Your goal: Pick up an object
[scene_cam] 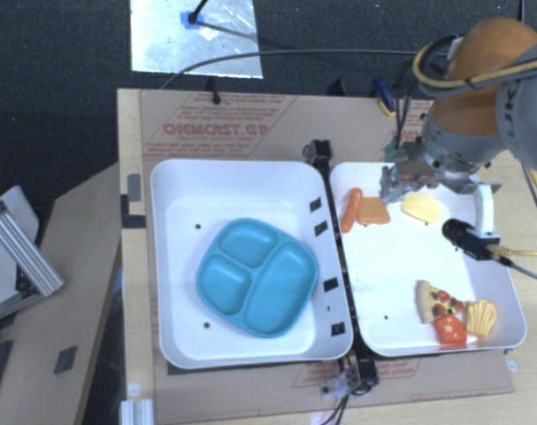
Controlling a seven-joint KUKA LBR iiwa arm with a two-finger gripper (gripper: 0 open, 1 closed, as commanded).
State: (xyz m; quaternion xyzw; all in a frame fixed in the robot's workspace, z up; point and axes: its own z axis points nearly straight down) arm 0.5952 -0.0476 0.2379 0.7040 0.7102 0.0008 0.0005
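Nearest you, at the right bin's (516, 321) front right corner: a pizza slice (434, 301), a red piece (451, 330) and a ridged yellow piece (481, 317), bunched and touching. The gripper (399, 184) sits low over the right bin's back edge, near its back left corner; you can't tell how wide it stands, and nothing shows held in it. Just beside it on the bin floor lie an orange chunk (372, 212), touching a carrot (349, 211) along the divider, and a pale yellow piece (421, 208) on its other side.

Likely target is the orange chunk, flat, lumpy-edged, matte. To do the grab well, centre over that one item, keep clear of the carrot and the bin wall, and close across its narrower span. Crowding risks a double catch or a push aside.

Further out, the left bin (175, 237) holds a blue divided plate (257, 275), mid-floor toward the front edge.
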